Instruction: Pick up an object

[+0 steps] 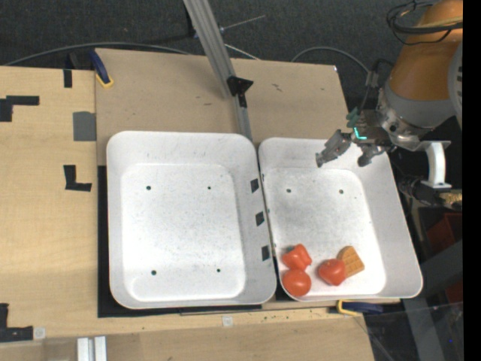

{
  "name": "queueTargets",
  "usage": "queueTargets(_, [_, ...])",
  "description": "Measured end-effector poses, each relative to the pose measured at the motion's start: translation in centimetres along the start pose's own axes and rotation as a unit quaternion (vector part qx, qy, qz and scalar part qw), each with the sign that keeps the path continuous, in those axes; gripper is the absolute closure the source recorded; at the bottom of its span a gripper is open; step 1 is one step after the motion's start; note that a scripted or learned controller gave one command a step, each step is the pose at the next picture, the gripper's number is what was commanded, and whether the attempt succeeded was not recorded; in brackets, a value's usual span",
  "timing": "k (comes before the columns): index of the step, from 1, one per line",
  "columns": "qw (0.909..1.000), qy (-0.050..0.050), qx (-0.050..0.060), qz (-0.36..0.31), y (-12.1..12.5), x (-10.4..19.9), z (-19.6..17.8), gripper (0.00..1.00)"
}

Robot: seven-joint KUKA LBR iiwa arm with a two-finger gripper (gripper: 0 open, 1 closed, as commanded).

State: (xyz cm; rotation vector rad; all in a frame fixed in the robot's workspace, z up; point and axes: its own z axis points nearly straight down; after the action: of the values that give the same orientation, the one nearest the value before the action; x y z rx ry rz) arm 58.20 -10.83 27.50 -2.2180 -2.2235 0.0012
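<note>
The jaws [347, 150] hang spread and empty over the right bin's [391, 201] far edge. The objects [319, 265] cluster tightly at its near edge: closing there risks pinching several or slipping off.

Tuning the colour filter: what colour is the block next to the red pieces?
Tan-orange block, clearest in the camera view.

No legible text or labels

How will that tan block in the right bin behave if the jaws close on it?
The tan block looks flat-sided, so it probably won't roll. It touches a red piece, so closing on it may nudge that piece too. It sits near the right bin's front corner, so a push could jam it against the wall.
</note>
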Motion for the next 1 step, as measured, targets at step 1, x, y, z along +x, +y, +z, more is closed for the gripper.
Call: queueTargets(1, [1.0000, 0.000, 0.003, 0.001, -0.65, -0.64, 4.85, 0.00])
